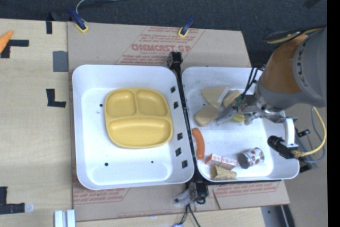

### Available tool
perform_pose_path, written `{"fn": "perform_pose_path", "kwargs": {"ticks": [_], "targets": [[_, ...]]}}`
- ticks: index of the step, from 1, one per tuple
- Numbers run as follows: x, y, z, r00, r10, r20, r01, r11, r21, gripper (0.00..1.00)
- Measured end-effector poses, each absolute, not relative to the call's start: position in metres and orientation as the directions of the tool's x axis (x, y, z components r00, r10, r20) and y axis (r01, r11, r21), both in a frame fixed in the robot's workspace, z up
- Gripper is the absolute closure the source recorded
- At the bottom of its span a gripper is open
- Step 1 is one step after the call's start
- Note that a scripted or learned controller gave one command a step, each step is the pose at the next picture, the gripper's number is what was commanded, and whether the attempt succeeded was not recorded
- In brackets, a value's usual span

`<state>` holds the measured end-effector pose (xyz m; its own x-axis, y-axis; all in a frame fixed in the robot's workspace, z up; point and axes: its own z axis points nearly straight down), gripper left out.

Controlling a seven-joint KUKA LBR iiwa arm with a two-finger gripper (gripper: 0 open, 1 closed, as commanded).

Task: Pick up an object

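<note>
While the arm reaches in from the right, its gripper (229,112) sits low in the right bin (276,170), among the tan food pieces (212,106) near the bin's upper left. How its jaws stand I cannot tell (the tip blurs into the clutter). Nothing looks lifted, so I judge the pick not yet done. A sausage (198,143), a small can (251,157) and a wrapped bar (222,159) lie apart nearer the front. The yellow divided plate (139,117) rests in the left bin (87,130).
</note>
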<state>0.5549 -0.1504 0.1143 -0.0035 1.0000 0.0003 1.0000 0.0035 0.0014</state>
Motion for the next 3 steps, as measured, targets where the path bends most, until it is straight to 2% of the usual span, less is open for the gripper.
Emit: {"fn": "perform_pose_path", "kwargs": {"ticks": [1, 2, 3], "targets": [[0.601, -0.195, 0.086, -0.001, 1.000, 0.000, 1.000, 0.001, 0.003, 0.00], [0.665, -0.184, 0.084, 0.003, 1.000, 0.000, 1.000, -0.003, -0.017, 0.00], [0.664, -0.185, 0.093, 0.001, 1.000, -0.005, 1.000, -0.001, -0.021, 1.00]]}}
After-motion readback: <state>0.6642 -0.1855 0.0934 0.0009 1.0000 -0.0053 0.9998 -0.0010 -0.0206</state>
